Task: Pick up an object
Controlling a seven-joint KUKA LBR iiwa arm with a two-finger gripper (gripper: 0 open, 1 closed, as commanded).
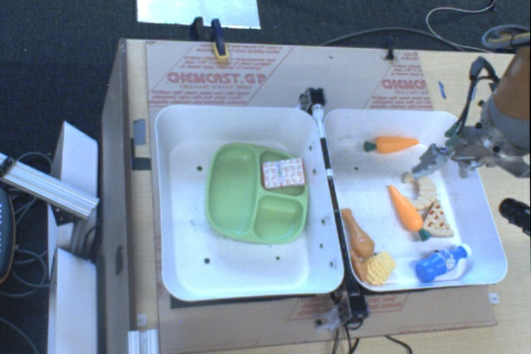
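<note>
Claw [431,162] is seen over the right bin [489,228], near its far right side, reached in from the right edge. Fingers are spread apart, pointing left and down; nothing is held between them. Just below the fingertips a small pale piece [412,177] is lying on the bin floor. Up and left of the claw, a carrot [392,145] is laid flat, leaf end pointing left. Below the claw, a second carrot [406,208] is set at a slant, with a waffle-pattern wedge [437,219] just right of it. Further below, a blue bottle [440,264] is lying on its side. Down and left of the claw, a drumstick [358,234] and a corn piece [380,267] are found near the bin's left wall. Well left of the claw, a green divided plate [249,199] is sitting in the left bin [178,178], with a cracker [284,172] on its upper right section.
</note>
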